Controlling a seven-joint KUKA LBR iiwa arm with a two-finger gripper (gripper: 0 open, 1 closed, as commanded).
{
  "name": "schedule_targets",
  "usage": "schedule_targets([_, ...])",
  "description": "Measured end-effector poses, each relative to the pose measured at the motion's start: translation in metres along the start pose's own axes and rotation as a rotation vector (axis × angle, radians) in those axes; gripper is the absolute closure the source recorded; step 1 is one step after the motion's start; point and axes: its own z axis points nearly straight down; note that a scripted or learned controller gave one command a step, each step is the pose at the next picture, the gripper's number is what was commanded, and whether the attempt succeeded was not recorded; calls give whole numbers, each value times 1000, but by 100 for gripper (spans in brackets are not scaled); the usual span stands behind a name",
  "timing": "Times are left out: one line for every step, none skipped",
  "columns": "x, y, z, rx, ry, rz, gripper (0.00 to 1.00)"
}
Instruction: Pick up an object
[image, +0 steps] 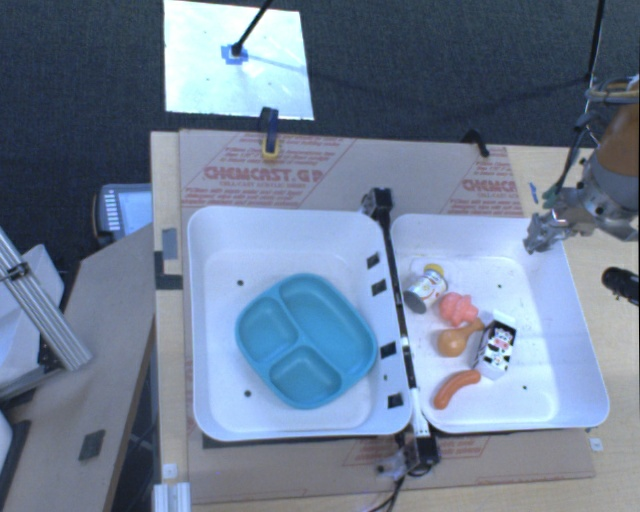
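Observation:
The right bin (560, 330) holds several small items: a tin can (424, 287) on its side, a pink toy (460, 308), an orange pear-shaped toy (455, 342), a small black-and-white carton (496, 349) and an orange sausage-shaped toy (456, 388). My gripper (541, 235) hangs over the far right corner of that bin, well up and right of the items, with nothing seen in it. The arm's wrist (612, 170) enters from the right edge.
The left bin (215, 260) carries a blue divided plate (305, 341). A black clip strip (392, 300) runs between the two bins. Cardboard (330, 170) lies under them, with a yellow clamp (270, 135) at the back.

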Motion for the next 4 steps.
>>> schedule_targets([0, 1, -13, 3, 2, -3, 100])
schedule_targets([45, 0, -17, 5, 4, -7, 100])
schedule_targets([102, 10, -11, 5, 5, -9, 100])
schedule_targets([164, 19, -20, 4, 6, -10, 100])
